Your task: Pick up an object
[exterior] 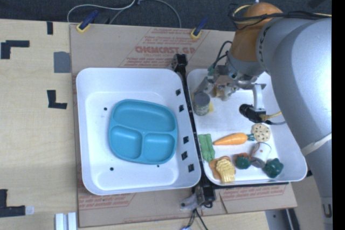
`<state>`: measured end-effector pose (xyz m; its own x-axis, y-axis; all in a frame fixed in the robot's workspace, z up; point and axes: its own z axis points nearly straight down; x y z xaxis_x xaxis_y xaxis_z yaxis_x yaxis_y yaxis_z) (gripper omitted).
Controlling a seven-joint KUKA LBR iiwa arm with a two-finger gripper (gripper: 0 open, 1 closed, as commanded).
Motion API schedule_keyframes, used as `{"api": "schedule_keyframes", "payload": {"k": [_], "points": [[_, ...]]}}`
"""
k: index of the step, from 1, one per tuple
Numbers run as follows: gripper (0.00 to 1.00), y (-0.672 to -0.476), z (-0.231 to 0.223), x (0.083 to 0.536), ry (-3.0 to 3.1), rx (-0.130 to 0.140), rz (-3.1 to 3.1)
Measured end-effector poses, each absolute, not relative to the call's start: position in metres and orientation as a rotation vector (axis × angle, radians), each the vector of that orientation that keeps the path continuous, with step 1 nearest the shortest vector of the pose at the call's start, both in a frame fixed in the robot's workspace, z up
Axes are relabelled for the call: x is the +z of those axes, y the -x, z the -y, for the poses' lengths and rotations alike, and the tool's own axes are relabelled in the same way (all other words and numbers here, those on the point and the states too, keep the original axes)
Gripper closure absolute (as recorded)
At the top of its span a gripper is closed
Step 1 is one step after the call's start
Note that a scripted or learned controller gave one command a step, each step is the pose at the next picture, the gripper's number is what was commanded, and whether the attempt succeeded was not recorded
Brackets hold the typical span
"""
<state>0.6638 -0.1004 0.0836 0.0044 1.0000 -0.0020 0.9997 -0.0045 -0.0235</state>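
Two shallow white bins sit side by side on the worktop (32, 116). My end effector (220, 88) hangs low over the far part of the right bin (232, 121), close to the wall it shares with the left bin (86, 132). From this slanted overhead view I cannot tell whether the end effector is apart or together, because the wrist and the arm's grey bulk cover too much of it. I see no object lifted with it.

The placement makes sense to me. A small grey can (201, 104) stands upright just beside the end effector, on its left and slightly toward the bottom of the view, tight against the dividing wall. It stands apart from everything else, so I take it as the likeliest pick. I cannot tell whether the two are touching.

The other things cluster farther from the end effector, toward the near rim. They are a toy carrot (230, 139) lying on its side, a round dotted cracker (260, 131) at its leafy end, a green pod (206, 147), a yellow corn cob (226, 169) and a green broccoli-like piece (273, 167). They lie close together, so I judge a grasp there would nudge neighbours.

Well to the left of the end effector, the left bin carries a blue divided plate (143, 132). It is flat and wide, and I judge it a poor fit for this end effector.
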Motion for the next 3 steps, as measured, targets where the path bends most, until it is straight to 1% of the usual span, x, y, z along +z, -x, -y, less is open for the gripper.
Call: {"api": "schedule_keyframes", "payload": {"k": [1, 2, 3], "points": [[1.00, -0.6630, 0.1011, 0.0932, 2.214, 0.034, 2.204], [0.00, -0.6628, 0.1009, 0.0927, 2.213, 0.035, 2.204], [0.00, -0.6629, 0.0995, 0.0840, 2.216, 0.036, 2.203]]}}
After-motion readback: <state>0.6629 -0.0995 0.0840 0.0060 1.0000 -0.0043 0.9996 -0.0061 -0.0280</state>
